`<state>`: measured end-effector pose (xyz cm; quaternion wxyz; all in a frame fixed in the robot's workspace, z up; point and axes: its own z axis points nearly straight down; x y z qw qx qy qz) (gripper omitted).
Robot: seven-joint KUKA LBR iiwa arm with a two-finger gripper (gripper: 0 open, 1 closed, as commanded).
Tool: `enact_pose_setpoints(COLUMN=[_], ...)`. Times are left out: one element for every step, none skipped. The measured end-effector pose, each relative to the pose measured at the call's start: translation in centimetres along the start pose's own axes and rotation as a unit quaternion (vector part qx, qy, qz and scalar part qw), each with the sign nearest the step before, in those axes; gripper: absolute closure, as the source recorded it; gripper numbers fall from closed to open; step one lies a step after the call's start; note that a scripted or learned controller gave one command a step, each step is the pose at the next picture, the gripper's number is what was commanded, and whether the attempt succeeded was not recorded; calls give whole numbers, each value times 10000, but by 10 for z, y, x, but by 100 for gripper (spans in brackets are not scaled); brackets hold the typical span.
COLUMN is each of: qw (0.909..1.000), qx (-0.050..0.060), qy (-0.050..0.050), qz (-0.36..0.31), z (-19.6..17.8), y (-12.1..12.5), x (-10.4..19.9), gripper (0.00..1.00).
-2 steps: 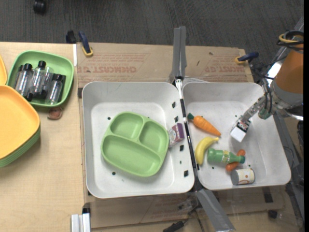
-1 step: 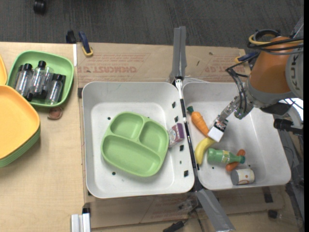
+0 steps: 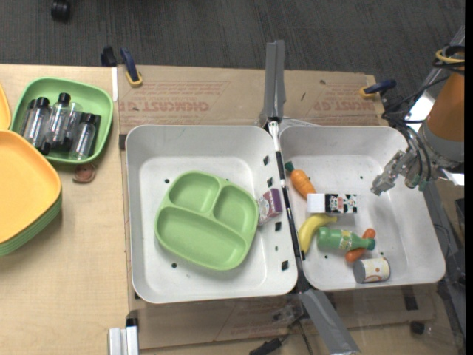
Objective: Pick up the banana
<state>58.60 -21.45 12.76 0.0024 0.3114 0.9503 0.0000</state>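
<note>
The yellow banana (image 3: pixel 313 228) lies in the right bin (image 3: pixel 414 265), near its left wall, curving from the bin's middle down toward the front. A green bottle (image 3: pixel 341 239) lies against the banana's right side. My gripper (image 3: pixel 386 178) hangs over the right part of the same bin, well to the right of and behind the banana, pointing down and left. Nothing shows in it.
Around the banana lie an orange carrot (image 3: pixel 301 182), a white black-patterned carton (image 3: pixel 333 203) and a small can (image 3: pixel 372 270). The left bin (image 3: pixel 148 272) holds a green divided plate (image 3: pixel 206 220) and a purple packet (image 3: pixel 271 203). A green tray of bottles (image 3: pixel 63 120) and yellow plates (image 3: pixel 26 198) stand far left.
</note>
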Motion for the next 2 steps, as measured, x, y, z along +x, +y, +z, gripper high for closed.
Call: enact_pose_setpoints(qw=[9950, 9937], qx=[-6, -5], qy=[2, -6], qz=[-995, -1124], z=[35, 34], y=[101, 80], x=[7, -16], gripper=[100, 100])
